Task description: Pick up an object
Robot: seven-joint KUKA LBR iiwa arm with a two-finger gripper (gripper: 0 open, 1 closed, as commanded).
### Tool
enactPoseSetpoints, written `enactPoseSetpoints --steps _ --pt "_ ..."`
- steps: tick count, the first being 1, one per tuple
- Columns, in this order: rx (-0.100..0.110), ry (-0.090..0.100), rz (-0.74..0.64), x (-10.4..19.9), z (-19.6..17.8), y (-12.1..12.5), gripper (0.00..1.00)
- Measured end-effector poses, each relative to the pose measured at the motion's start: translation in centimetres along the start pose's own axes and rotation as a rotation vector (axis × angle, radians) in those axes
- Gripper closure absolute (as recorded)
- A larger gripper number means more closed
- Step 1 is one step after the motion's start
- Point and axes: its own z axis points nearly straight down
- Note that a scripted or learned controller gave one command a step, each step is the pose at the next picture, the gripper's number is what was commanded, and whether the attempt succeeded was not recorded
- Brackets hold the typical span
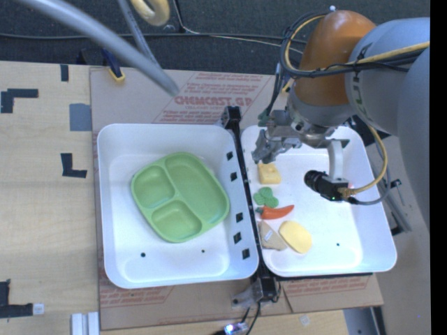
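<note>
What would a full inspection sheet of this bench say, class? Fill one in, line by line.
Surface: two white bins side by side on cardboard.
Job's things: right bin holds a yellow block, an orange carrot with green top, and a yellow piece touching a tan piece.
Clutter: green divided tray in left bin.
Grippers: gripper just above the yellow block.
Cables: black and yellow cables along the wrist.
Surroundings: dark floor beyond; black tape marks on the bench.
</note>
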Motion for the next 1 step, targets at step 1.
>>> enactPoseSetpoints --steps 1 --pt "0.000 0.000 -0.001 5.27 -0.52 -2.07 1.00"
